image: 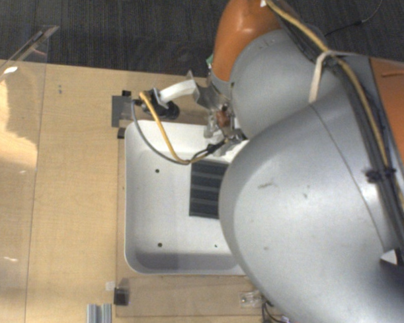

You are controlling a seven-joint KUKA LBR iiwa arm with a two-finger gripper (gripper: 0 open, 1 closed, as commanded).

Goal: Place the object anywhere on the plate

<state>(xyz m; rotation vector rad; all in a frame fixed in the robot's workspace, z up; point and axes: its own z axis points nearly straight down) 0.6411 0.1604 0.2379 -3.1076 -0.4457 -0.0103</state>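
Arm (307,194) is seen big and grey over the white bin (147,215) on the desk (69,186), with the tool (220,122) near the bin's far edge. No plate or object can be made out, so how far the job has got cannot be told.

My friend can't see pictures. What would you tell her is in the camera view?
A big grey robot arm with an orange band reaches in from the right, covering much of a shallow white bin on a wooden bench. A dark ribbed pad lies in the bin, and a yellow cable loops above it.
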